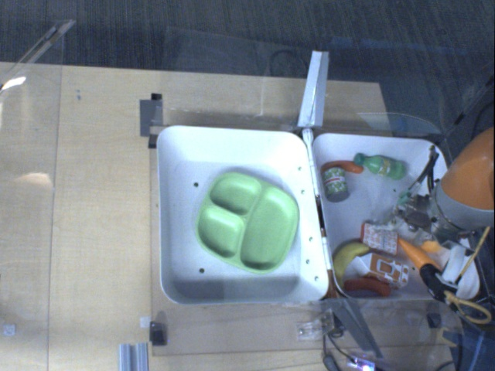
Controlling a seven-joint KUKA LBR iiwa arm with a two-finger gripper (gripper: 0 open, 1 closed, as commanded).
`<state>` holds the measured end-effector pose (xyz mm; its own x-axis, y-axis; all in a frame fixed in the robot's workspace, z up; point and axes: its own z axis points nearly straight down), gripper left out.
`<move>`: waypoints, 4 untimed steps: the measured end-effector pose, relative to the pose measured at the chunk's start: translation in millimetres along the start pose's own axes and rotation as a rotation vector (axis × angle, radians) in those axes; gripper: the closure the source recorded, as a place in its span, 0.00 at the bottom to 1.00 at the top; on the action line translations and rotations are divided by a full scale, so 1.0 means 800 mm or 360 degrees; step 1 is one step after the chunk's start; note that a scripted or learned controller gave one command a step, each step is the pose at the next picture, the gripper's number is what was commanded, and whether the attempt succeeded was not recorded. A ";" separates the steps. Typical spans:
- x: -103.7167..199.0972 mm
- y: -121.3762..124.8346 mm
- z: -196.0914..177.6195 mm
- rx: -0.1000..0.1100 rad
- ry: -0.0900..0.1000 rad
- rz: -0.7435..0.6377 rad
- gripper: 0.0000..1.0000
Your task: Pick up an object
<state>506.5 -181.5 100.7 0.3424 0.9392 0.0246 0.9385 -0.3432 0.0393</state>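
Note:
The right bin (340, 149) holds several small items. A green bottle (380, 165) lies near its far wall, with a small can (336, 182) to its left. A yellow banana (349, 255) and a dark red sausage (366, 287) lie at the near edge, beside a brown printed packet (387, 269). A pink-and-white packet (379, 236) sits mid-bin, and an orange carrot (421, 252) lies to its right. My gripper (412, 209) reaches in low from the right, just above and right of the pink-and-white packet. I see nothing held in it.
The left bin (178, 161) holds a green divided plate (249, 221). A metal bar (313, 91) stands at the divider between the bins. The arm's orange band (472, 178) and cables (464, 284) crowd the right bin's right side.

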 end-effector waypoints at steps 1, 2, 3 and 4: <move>0.014 0.065 0.006 0.0018 -0.0026 -0.0105 0.00; -0.022 0.003 0.001 0.0008 -0.0033 -0.0047 0.00; 0.005 0.044 0.007 0.0020 -0.0037 0.0023 0.00; 0.024 0.107 0.009 0.0024 -0.0035 -0.0203 0.00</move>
<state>593.4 -193.0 97.0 0.2212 0.9752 -0.0014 0.9749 -0.2211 0.0257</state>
